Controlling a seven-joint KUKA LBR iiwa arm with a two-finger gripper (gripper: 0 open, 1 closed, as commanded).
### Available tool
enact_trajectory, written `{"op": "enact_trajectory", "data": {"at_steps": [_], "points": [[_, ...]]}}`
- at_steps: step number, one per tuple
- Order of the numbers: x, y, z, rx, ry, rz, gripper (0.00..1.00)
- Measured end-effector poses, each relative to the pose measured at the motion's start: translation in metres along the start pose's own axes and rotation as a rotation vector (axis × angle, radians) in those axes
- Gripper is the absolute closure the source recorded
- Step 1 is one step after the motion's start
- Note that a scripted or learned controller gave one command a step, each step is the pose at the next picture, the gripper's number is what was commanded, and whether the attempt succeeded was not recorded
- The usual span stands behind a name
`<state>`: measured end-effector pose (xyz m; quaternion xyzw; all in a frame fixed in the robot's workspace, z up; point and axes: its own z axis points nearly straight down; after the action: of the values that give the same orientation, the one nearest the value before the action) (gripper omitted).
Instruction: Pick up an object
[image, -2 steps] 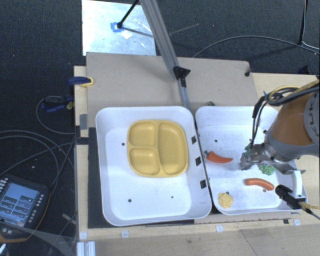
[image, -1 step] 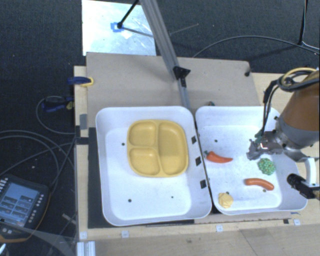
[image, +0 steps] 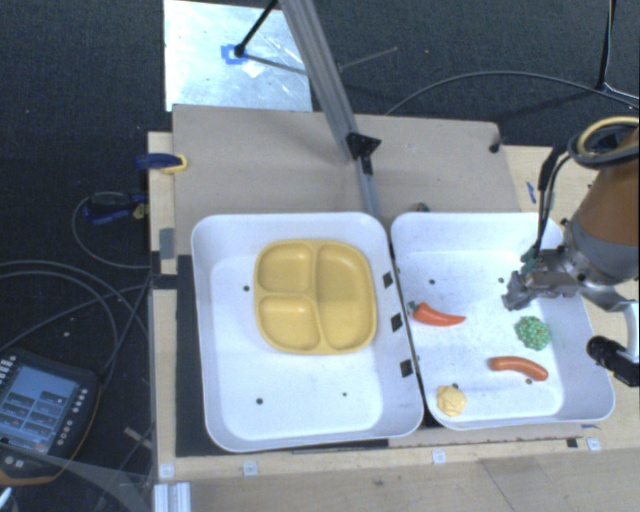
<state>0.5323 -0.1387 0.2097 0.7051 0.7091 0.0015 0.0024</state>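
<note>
Gripper (image: 520, 291), finger state unclear to us, hovers just above the broccoli floret (image: 533, 332); we judge it light, bumpy, graspable across its crown.

Yellow divided plate (image: 316, 297), white bins (image: 225, 400), orange-red pepper (image: 437, 316), green broccoli (image: 533, 332), red sausage (image: 518, 368), pale yellow lump (image: 452, 401)

Arm (image: 608, 215) cut off by the right edge, only wrist section in frame. Claw (image: 527, 288) is a small dark blur, can't tell its state. Handheld screen (image: 35, 405) clipped at the left edge. Green lump (image: 533, 332) and yellow lump (image: 452, 401) too small to identify.
</note>
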Motion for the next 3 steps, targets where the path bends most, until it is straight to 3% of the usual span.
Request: {"op": "enact_trajectory", "data": {"at_steps": [3], "points": [[0.144,-0.011,-0.009,0.003,0.004,-0.006,1.0]]}}
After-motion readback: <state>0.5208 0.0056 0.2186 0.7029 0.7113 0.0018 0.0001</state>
